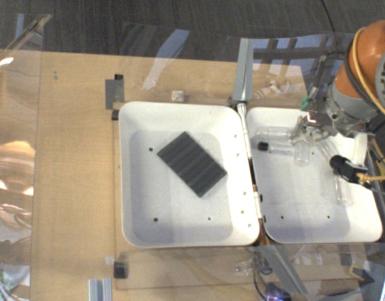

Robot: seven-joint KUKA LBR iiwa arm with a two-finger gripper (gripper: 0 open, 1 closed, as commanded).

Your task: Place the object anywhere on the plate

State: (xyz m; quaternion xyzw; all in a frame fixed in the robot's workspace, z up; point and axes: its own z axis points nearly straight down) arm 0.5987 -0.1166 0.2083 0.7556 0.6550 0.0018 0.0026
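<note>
Claw [302,148] (grip unclear) in right bin [305,213] by clear tube [277,144]; plate [191,163] in left bin [180,223]

At the right edge of the frame the arm [371,61] was cut off, and it covered the upper right corner of the right bin [318,231], where the hand [309,129] was too muddled by glare to read. The clear object [283,144] just left of the hand was see-through, so its outline could not be traced, nor whether the two touched. A small pale thing [177,95] on the surface [67,168], above the left bin [126,187], was too small to tell.
</note>
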